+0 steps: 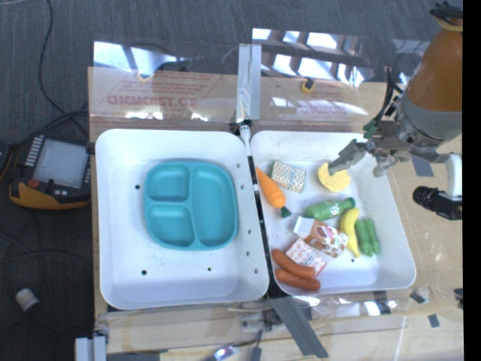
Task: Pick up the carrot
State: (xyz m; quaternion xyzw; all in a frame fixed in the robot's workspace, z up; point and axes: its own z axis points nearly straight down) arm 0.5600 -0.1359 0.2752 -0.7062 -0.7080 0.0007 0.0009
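Observation:
The orange carrot (270, 188) with a green stem end lies in the right bin (398, 265), close to its left wall and pointing toward the front right. My gripper (365, 162) hangs over the bin's back right part, well to the right of the carrot. Its two fingers are spread open with nothing between them. The left fingertip (346, 159) sits just above a yellow cheese wedge (333, 177).
Around the carrot lie a patterned cracker (288, 175), a green bottle (329, 208), a banana (349, 228), a green pea pod (367, 236), a small carton (319, 241) and two sausages (296, 270). The left bin (120, 277) holds a teal divided plate (189, 204).

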